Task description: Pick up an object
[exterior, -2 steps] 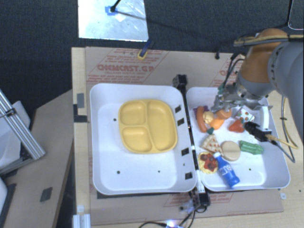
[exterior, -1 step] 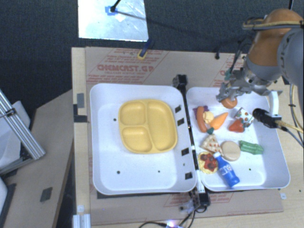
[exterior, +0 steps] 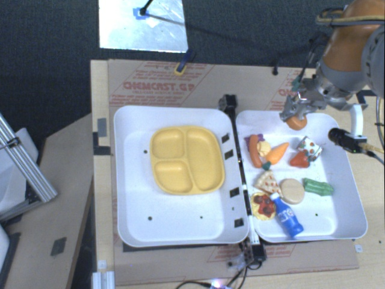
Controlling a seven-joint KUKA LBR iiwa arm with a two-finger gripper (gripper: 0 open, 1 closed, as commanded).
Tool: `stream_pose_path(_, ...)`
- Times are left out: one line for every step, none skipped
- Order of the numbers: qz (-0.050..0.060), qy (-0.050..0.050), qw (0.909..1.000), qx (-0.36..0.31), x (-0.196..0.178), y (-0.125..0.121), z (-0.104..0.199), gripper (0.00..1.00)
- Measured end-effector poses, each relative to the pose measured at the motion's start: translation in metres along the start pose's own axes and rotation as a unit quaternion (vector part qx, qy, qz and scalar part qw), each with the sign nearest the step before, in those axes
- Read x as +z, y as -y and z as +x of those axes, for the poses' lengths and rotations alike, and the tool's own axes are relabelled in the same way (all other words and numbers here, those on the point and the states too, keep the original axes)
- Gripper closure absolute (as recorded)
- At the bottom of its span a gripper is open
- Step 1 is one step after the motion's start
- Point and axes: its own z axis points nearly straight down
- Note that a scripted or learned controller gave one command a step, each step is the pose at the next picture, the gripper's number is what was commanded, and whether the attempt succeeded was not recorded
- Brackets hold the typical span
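Several toy foods lie nearer the camera than the gripper [exterior: 296, 114]: a blue bottle [exterior: 289, 216], a round bun [exterior: 292, 191], then a carrot [exterior: 277, 153] just below-left of it. At its tip, over the right bin [exterior: 346, 179]'s far edge, it grips a small orange object [exterior: 296, 123], seemingly lifted clear.

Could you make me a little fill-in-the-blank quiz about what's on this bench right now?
1. The yellow divided plate lies in the ____ bin of the view.
2. The blue bottle lies near the right bin's ____ edge.
3. The small object at the hand, near that bin's far edge, is ____ in colour.
4. The plate has ____ compartments.

Missing words: left; near; orange; three
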Motion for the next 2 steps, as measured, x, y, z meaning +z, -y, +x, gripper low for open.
stream_pose_path(0.002,-0.001,1.0,-0.002,0.006,-0.003,0.033,1.0)
stream_pose_path(0.001,0.0,1.0,-0.001,-0.004,-0.021,0.029,1.0)
